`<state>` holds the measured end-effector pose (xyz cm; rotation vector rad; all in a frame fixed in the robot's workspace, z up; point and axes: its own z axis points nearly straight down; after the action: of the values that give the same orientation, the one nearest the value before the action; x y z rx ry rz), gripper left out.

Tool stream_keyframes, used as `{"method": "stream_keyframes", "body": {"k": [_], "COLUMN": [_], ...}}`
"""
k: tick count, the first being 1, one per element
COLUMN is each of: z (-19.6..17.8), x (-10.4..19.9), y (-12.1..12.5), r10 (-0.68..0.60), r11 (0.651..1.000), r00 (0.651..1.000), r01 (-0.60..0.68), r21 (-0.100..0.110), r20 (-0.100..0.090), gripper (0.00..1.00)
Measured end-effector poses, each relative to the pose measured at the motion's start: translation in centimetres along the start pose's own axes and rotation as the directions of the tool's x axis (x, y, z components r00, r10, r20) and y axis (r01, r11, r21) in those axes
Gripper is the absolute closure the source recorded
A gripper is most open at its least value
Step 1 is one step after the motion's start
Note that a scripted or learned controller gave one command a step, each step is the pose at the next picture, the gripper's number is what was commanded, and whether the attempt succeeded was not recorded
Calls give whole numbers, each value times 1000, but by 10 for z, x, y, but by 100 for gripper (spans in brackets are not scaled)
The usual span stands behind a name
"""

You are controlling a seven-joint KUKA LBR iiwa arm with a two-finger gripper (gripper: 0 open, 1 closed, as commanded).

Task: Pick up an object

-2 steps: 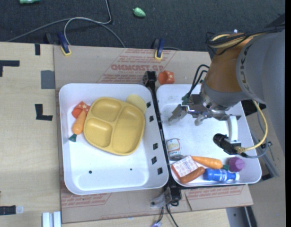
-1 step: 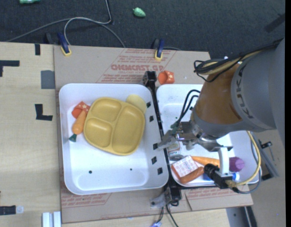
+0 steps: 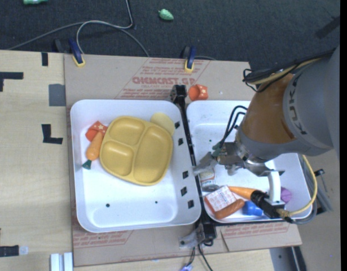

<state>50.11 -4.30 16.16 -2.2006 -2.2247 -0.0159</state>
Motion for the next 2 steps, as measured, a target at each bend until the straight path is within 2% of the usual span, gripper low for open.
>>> {"method": "stream_keyframes", "body": {"k": [1, 2], "z": [-9, -21], "x": [2, 94], "y": [0, -17], "r10": [-3, 7], "r11": [1000, 1000], "r00": [1000, 1000], "r01": [3, -7], "r21": [2, 1], "r20": [-2, 15], "gripper": [100, 100]}}
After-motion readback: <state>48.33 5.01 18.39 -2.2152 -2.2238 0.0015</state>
